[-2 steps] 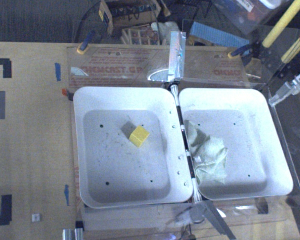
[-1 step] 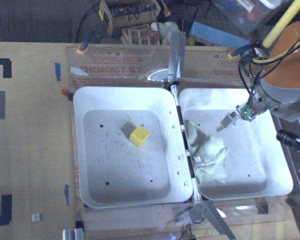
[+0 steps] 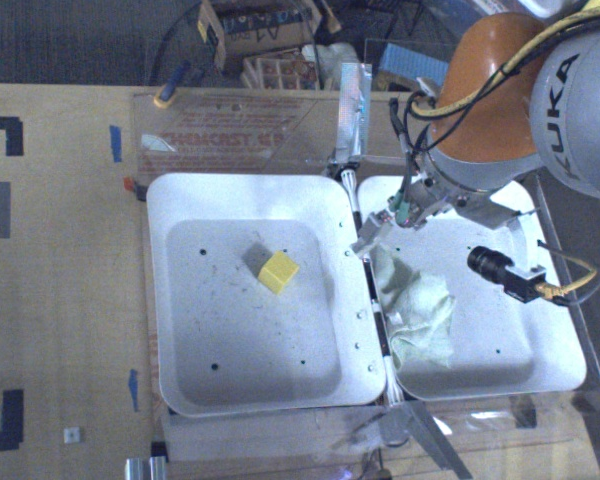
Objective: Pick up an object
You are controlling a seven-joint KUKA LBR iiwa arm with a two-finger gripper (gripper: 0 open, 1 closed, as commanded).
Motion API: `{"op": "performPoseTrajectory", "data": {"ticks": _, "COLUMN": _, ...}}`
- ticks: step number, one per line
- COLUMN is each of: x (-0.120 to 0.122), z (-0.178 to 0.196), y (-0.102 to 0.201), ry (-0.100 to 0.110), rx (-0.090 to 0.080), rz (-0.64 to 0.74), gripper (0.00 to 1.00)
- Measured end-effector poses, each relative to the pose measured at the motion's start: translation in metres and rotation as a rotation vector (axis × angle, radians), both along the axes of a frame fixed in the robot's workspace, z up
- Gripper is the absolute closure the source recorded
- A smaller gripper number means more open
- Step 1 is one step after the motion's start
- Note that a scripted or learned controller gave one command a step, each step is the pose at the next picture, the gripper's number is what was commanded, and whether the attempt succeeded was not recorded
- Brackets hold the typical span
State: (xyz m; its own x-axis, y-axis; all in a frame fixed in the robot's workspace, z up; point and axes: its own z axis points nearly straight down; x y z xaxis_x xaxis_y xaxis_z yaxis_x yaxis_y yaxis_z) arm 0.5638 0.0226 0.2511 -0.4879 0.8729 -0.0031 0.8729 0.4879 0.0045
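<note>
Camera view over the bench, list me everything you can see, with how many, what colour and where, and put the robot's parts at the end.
white bins: two, white, side by side on the bench
yellow block: one, yellow, lying in the left bin near its middle
crumpled cloth: one, pale greenish white, in the right bin against its left wall
blue tape marks: two, blue, on the bench left of the bins
cardboard box: one, brown, on the floor beyond the bench
arm: one, grey with an orange band, reaching in from the right above the right bin
claw: one, grey, over the divide between the bins, just above the cloth
</note>
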Motion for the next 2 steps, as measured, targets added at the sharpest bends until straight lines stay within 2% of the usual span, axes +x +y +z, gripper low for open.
{"op": "performPoseTrajectory", "data": {"ticks": 1, "x": -0.019, "z": -0.055, "y": 0.069, "ry": 0.006, "rx": 0.0, "rz": 0.163, "gripper": 0.0}}
{"op": "performPoseTrajectory", "data": {"ticks": 2, "x": -0.047, "z": -0.157, "y": 0.15, "ry": 0.005, "rx": 0.0, "rz": 0.165, "gripper": 0.0}}
